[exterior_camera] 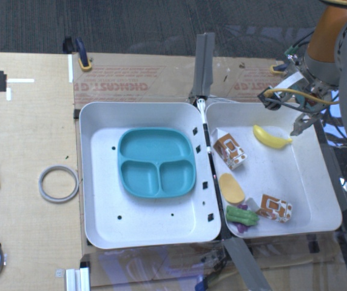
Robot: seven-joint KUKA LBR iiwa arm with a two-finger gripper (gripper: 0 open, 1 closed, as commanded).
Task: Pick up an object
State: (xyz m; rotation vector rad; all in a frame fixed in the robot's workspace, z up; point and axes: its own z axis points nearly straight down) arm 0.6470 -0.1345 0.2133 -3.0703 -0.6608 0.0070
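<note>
1. The arm [337,35] enters from the upper right, its orange band above the wrist, over the far right corner of the right bin [319,180].
2. The gripper [296,111] hangs above that bin's far edge, wrapped in cables; whether it is spread or pressed together cannot be told, and nothing shows between its tips.
3. A banana [272,137] lies in the right bin near its far wall, just below and left of the gripper, apart from it.
4. A small carton [230,151], brown and white, lies near the bin's left wall, just left of the banana.
5. A yellow-orange oval piece [232,188] lies below the carton.
6. A green item [241,215] sits at the near left corner of that bin, with something purple under it.
7. A second carton [275,208] lies just right of the green item.
8. The left bin [94,180] holds a teal divided plate [158,162] with three compartments.
9. On the bench [28,138] to the left lies a ring [59,183].
</note>
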